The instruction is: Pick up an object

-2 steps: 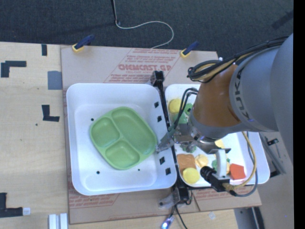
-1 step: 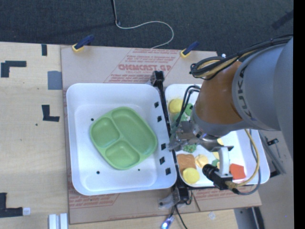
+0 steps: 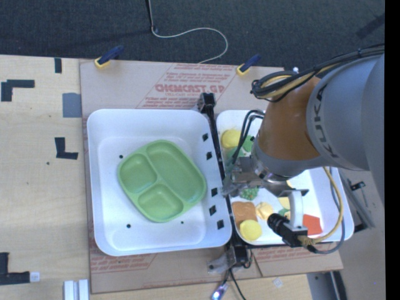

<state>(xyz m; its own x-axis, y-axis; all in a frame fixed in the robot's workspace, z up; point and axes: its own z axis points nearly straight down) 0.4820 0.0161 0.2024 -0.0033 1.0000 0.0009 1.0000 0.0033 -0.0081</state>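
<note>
Item: my gripper point(image 3: 240, 181), set low over the right bin point(image 3: 331, 186) hard against the divider point(image 3: 215, 161) it shares with the left bin point(image 3: 106, 167); my own wrist hides its tip, so whether it is open or clamped, or has hold of anything, I cannot tell. Contents of the right bin, placed from the divider: a yellow ball point(image 3: 230, 137) just beside it at the far end, a tan block point(image 3: 244, 212) and a yellow round piece point(image 3: 250, 230) just beside it at the near end, an orange-red piece point(image 3: 312, 222) well away. The tan block looks the nearest candidate, lying toward the bin's near end from my tip, its long axis not readable; the left bin holds a green divided plate point(image 3: 162, 180).
</note>
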